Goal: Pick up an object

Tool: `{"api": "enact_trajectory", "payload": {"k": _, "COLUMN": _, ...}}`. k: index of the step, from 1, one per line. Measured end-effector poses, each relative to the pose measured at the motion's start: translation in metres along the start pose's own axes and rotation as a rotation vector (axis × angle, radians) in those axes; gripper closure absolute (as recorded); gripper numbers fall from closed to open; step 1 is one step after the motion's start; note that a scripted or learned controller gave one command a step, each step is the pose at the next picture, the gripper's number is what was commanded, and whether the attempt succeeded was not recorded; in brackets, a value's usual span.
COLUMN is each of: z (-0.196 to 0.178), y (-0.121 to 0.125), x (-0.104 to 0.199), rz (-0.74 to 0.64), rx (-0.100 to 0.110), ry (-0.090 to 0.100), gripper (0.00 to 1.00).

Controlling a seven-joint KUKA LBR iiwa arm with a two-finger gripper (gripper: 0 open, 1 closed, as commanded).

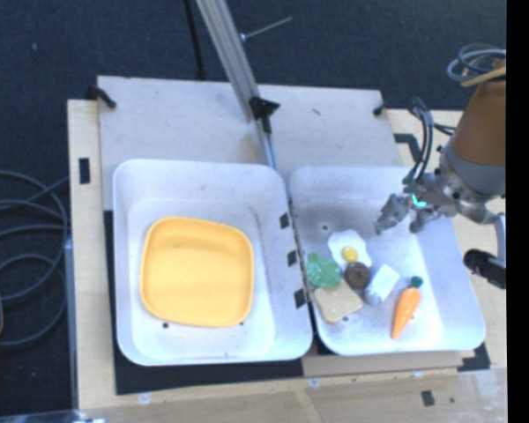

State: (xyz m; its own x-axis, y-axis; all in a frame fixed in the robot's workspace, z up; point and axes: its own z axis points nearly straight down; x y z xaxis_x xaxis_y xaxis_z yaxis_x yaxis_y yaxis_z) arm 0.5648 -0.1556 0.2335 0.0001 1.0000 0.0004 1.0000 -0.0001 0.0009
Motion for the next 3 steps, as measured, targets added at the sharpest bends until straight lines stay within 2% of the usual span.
{"api": "enact_trajectory", "payload": {"k": 1, "z": 0.000, "y": 0.000, "x": 0.000, "rz": 0.000, "rx": 0.000, "ry": 0.000, "gripper": 0.00}}
{"api": "enact_trajectory", "payload": {"k": 3, "z": 0.122, "y": 0.005, "x": -0.010, "rz": 0.001, "rx": 0.006, "ry": 0.000, "gripper": 0.00}}
